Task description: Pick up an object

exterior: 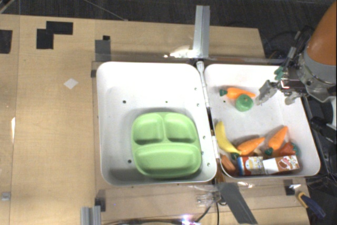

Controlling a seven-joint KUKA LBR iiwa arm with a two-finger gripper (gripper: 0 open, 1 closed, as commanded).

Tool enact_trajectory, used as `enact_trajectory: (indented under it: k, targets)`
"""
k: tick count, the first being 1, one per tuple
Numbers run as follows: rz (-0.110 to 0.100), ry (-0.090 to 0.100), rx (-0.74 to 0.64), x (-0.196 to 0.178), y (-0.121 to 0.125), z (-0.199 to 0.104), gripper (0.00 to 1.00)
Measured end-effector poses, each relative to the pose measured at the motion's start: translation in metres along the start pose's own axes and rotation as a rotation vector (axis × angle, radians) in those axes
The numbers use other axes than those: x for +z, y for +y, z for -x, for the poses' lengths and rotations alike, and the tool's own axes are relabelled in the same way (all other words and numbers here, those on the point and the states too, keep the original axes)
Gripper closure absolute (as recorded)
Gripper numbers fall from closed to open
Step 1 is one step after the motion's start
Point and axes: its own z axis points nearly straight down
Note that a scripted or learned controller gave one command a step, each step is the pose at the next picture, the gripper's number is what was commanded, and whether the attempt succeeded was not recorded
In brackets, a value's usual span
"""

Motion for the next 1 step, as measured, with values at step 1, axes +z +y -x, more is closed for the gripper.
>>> enact_trajectory:
  k: [1]
  targets:
    - [0.0, -0.001, 0.073, 0.09, -0.0455, 0.0572, 0.0]
